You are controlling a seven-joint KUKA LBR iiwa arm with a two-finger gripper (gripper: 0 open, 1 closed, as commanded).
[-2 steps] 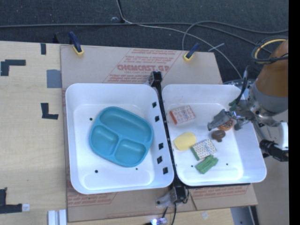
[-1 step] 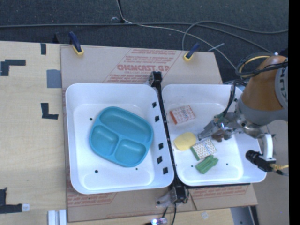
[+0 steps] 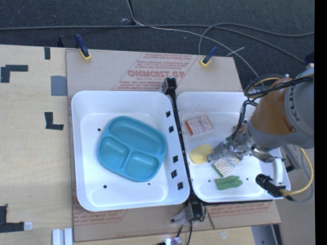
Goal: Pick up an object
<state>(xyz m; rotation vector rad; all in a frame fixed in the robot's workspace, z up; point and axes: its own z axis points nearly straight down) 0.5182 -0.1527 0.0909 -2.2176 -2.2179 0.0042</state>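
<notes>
My fingers [image 3: 223, 151] are low in the right bin [image 3: 204, 102], but I cannot tell if they are apart or together. A checkered packet [image 3: 226, 164] lies just under them. A yellow piece [image 3: 200, 153] sits at 9 o'clock, a green block [image 3: 228, 182] at 6 o'clock. The blue plate [image 3: 132, 148] fills the left bin [image 3: 87, 137].

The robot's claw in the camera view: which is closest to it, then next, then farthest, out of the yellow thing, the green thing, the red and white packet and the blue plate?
From the gripper in the right bin:
1. Yellow thing, just to its left.
2. Green thing, below it near the bin's front edge. These two are nearly tied.
3. Red and white packet, up and to the left.
4. Blue plate, far off in the left bin.
</notes>
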